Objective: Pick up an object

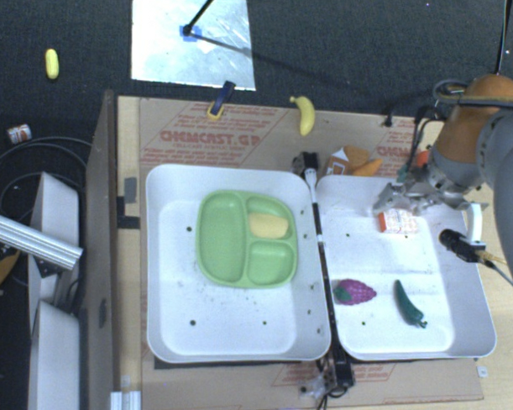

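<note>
My gripper [400,202] hangs in the far part of the right bin [454,333], open, right above a small white and red box [399,221]. The box lies on the bin floor, with nothing held between the fingers. A purple bunch of grapes [354,292] and a dark green pepper [409,303] lie nearer the front of the same bin. In the left bin [172,323] sits a green divided plate [238,241] with a yellow piece [268,225] in its far right compartment.
A banana [304,115] lies on the cardboard behind the bins, and an orange item [364,166] sits just behind the right bin. The ridge between the two bins [318,244] runs front to back. A small yellow object [51,63] lies on the floor at far left.
</note>
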### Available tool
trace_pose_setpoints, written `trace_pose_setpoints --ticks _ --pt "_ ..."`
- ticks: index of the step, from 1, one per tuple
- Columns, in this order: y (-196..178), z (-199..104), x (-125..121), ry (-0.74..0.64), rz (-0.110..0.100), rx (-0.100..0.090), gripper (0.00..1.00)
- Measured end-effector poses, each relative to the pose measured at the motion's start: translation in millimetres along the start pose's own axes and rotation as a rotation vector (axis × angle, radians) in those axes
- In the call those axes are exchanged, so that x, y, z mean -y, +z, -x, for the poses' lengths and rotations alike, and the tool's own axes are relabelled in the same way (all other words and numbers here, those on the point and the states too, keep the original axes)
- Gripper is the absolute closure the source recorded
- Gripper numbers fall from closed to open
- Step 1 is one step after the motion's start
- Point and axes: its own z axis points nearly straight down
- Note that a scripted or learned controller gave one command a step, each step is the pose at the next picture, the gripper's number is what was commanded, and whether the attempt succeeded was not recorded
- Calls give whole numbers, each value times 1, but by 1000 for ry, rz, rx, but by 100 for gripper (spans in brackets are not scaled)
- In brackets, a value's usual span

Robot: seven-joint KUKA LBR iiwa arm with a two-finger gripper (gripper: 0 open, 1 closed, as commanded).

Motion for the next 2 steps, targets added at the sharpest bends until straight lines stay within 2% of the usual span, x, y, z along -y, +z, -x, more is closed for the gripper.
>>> trace_pose_setpoints --ticks 1,2 --pt "-14 -1 -3 -4 8 1 100" --pt "-14 -1 -2 -5 7 2 0"
